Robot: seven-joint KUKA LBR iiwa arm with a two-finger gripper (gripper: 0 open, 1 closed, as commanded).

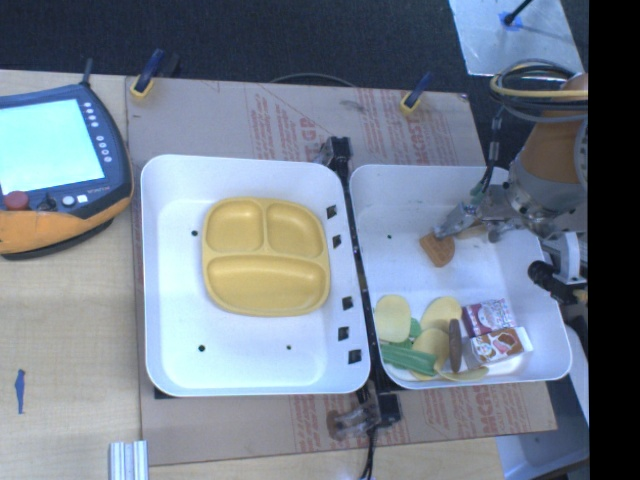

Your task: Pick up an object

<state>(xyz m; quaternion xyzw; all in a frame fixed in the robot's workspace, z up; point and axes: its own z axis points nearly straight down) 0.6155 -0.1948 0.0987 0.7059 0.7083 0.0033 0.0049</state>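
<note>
Right white bin (400, 193), fingers (452, 226) perhaps touching brown lump (437, 249) just below, grip state unclear

We note two bins (160, 268) of smooth white plastic with a faint sheen. The yellow divided tray (266, 256) at frame centre looks like matt moulded plastic. Beneath the bins lies brown cardboard sheet (250, 118), dull and printed in red. The bench (60, 368) at lower left appears to be pale wood laminate. The small carton (495, 330) at lower right is glossy printed paperboard. The pendant screen (45, 148) at upper left is glossy.
</note>
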